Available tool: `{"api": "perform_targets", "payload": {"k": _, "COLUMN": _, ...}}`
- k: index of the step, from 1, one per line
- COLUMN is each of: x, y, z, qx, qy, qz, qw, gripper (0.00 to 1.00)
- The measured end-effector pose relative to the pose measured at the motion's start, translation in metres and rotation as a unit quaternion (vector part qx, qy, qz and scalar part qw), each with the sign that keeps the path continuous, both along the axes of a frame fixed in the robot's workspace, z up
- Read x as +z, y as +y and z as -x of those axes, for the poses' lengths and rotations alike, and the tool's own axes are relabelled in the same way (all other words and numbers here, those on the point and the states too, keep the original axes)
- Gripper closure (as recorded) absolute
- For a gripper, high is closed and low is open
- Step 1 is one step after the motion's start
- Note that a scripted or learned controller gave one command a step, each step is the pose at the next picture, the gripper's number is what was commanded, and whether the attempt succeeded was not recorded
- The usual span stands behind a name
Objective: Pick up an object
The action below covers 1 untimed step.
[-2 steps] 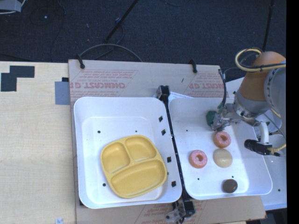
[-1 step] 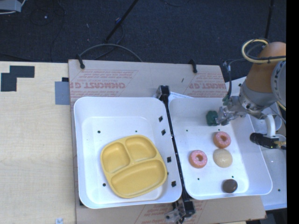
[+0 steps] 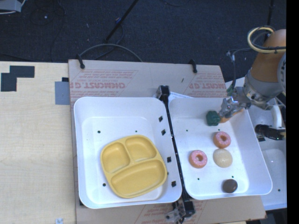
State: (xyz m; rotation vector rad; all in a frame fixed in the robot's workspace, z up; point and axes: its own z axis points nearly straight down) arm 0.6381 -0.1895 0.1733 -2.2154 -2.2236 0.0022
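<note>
Left bin (image 3: 88, 125): yellow tray (image 3: 134, 171) at 6 o'clock. Right bin (image 3: 259, 164): pink donut (image 3: 198, 158), second donut (image 3: 222, 139) just up-right of it, cream puck (image 3: 223, 157), brown puck (image 3: 229, 185) toward 5 o'clock, green block (image 3: 213, 118) near 12 o'clock. Jaws (image 3: 227, 109) right beside the block at its 2 o'clock, low over the bin; spread impossible to tell, nothing seen held. Best approach, likely: centre over the block, straddle it squarely, descend fully, then close.
</note>
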Motion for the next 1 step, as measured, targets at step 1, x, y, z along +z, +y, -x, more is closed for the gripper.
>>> {"api": "perform_targets", "payload": {"k": 1, "x": 0.0305, "y": -0.0008, "z": -0.0005, "qx": 0.0, "qy": 0.001, "qz": -0.0001, "qw": 1.0, "gripper": 1.0}}
